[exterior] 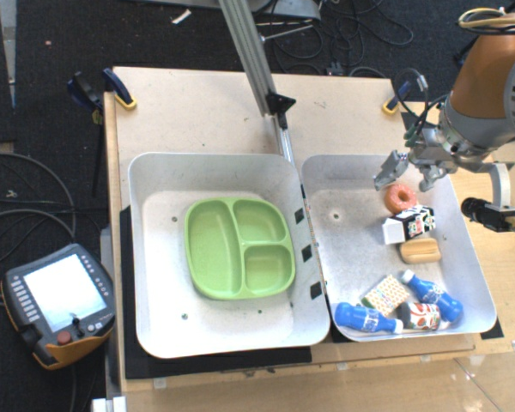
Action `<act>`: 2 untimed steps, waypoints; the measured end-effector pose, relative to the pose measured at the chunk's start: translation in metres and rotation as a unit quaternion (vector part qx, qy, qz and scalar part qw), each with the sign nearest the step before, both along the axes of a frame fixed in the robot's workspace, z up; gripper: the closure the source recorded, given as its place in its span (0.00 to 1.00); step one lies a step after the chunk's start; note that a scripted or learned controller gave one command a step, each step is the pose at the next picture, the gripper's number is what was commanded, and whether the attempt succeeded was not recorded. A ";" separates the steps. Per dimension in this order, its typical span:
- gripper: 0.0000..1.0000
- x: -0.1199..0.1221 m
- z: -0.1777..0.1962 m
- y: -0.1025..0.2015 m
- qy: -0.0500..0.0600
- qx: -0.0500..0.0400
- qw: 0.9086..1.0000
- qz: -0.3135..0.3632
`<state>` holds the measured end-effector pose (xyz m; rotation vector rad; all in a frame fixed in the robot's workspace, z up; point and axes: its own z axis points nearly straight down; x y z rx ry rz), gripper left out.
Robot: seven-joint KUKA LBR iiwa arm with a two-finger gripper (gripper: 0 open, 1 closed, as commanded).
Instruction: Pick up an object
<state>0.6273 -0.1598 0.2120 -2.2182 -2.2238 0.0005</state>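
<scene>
Looking down from the fixed camera above the bench, I saw two shallow white bins side by side, and I took the right bin (468, 256) as my landmark. The gripper (409, 172) hung over that bin's far edge, its two fingers spread apart with nothing between them. Just below the fingers, toward the near side, lay a small pink doughnut (401, 198), close to the fingertips but apart from them. It seemed the likeliest thing to be picked.

Nearer the middle of the right bin stood a small black-and-white carton (409, 226), touching a tan bread-like block (421, 250). Along the bin's near edge lay a checked cracker (386, 295), a blue bottle (366, 318), a second blue bottle (433, 294) and a red-and-white can (422, 316), crowded together. Left of the right bin, the other bin held a green divided plate (239, 247).

I judged the doughnut to be a light toy, probably plastic or rubber, fairly stiff and not fragile. Its rounded rim might slip. A pinch straight across the ring's outer sides, or one finger through the hole, looked the surest hold.
</scene>
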 end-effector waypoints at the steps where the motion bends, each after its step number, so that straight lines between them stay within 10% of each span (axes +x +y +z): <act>1: 0.00 0.000 0.000 0.000 0.000 0.000 1.000 0.000; 2: 0.00 -0.006 -0.047 -0.005 0.002 0.000 1.000 -0.002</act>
